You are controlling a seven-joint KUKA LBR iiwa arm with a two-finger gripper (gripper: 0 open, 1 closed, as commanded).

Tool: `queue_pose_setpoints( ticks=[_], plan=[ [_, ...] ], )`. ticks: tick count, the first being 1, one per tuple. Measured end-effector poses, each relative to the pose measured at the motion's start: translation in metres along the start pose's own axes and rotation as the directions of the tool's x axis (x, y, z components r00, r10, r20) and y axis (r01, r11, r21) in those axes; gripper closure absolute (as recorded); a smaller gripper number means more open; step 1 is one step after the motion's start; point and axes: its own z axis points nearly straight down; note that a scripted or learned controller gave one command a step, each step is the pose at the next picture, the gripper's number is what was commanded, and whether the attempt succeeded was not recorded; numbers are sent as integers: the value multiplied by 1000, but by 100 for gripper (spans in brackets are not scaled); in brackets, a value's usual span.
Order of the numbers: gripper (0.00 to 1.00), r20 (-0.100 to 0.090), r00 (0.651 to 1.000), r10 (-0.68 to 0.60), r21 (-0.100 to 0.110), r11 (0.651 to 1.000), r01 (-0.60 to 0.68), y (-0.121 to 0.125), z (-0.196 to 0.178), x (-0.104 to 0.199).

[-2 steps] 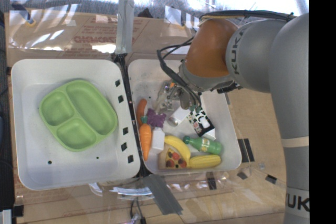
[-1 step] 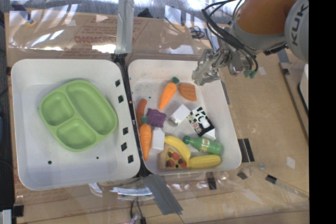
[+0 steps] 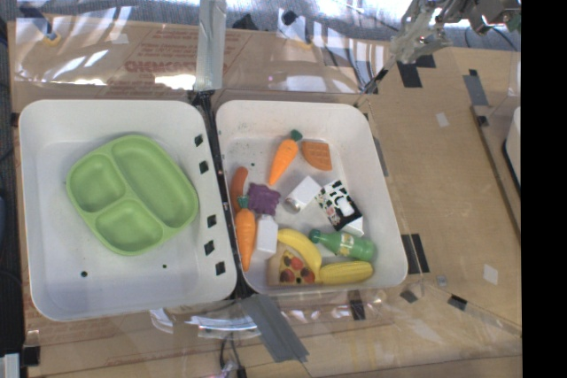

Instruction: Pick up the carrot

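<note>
- The pincer hangs above the bench, beyond the right bin's far right corner; I cannot tell its state.
- The carrot lies down and to the left of the pincer, well apart, in the bin's far half.
- Its long axis runs diagonally, green top toward the pincer.
- A second carrot lies farther away, by the left wall.
- Two bins; one green plate in the left bin.
</note>
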Motion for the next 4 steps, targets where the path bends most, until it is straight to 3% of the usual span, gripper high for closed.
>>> queue_pose_setpoints(
  ticks=[1,2,3,4],
  plan=[
    [100,-11,973,-231,-10,973,231,7,77,59],
    [0,-10,973,-230,-9,973,230,7,77,59],
    [0,-17,963,-268,-19,963,268,8,252,51],
    [0,-3,907,-422,-6,907,422,69,330,22]
  ],
)
